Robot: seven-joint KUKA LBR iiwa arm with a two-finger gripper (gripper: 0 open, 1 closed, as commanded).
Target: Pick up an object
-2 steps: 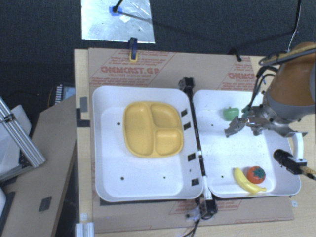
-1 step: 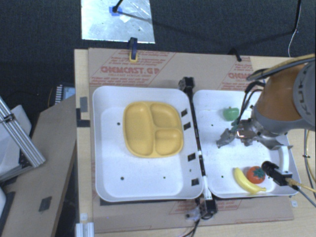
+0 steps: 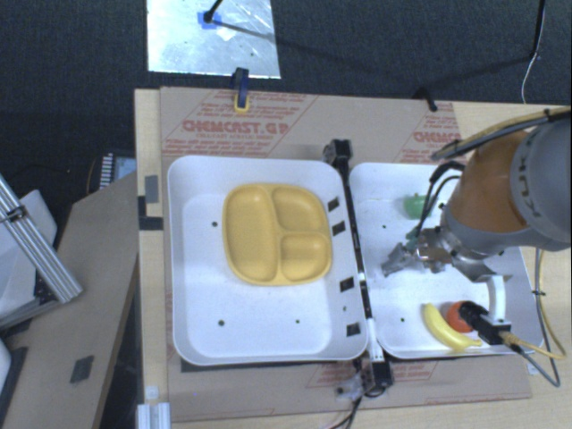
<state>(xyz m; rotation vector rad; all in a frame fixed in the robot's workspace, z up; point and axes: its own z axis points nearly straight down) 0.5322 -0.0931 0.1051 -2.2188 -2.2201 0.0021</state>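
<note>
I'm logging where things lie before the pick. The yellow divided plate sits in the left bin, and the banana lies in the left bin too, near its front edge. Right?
Not quite. The plate is in the left bin, but the banana lies in the right bin, near its front edge, as the camera view shows.

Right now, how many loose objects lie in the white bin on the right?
3. A yellow plastic banana lies near the front edge, a small red-orange object touches it, and a small green object sits toward the back. The grey arm may hide others.
</note>
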